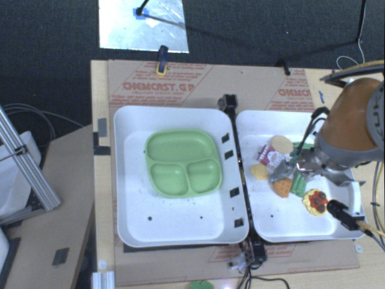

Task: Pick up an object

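1. Left bin (129, 179): I see a pale green three-compartment plastic tray (182, 162) lying flat in this shallow white bin.
2. Right bin (264, 224): small toy foods cluster together, including a red-and-white packet (269, 156), a yellow lump (259, 172), an orange wedge (281, 188), and a yellow-red flower-shaped piece (315, 201).
3. Gripper (287, 168): low among the cluster; I cannot tell its finger state.
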`<state>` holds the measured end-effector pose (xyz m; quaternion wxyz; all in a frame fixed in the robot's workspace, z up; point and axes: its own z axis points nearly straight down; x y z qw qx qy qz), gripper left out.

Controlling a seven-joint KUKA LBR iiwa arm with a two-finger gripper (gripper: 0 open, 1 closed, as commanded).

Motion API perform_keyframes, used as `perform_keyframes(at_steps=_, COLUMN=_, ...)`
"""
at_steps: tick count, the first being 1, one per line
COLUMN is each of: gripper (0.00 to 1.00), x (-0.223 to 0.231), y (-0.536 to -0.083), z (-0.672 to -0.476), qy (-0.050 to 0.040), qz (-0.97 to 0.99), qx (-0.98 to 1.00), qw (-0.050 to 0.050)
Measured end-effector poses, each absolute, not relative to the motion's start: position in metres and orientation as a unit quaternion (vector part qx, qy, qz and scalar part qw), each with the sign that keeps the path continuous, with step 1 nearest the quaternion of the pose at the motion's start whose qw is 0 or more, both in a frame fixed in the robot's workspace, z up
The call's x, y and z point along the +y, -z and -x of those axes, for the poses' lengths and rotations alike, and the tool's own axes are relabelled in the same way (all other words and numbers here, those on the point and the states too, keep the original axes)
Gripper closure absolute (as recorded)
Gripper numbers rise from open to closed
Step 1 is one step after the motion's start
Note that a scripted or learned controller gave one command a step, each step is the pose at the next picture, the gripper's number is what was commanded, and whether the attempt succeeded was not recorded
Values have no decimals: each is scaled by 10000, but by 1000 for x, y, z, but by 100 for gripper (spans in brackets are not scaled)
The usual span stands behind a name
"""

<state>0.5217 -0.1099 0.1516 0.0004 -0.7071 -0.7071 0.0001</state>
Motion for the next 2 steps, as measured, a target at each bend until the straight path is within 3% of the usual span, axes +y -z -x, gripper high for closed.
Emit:
perform_keyframes(at_steps=1, gripper=0, x=-126, y=-86, z=-533, qy=26, qz=7067, qx=-7075, qw=-45)
perform_keyframes(at_steps=2, gripper=100, x=-125, y=-98, z=-534, qy=40, qz=7064, qx=-7077, qw=-68)
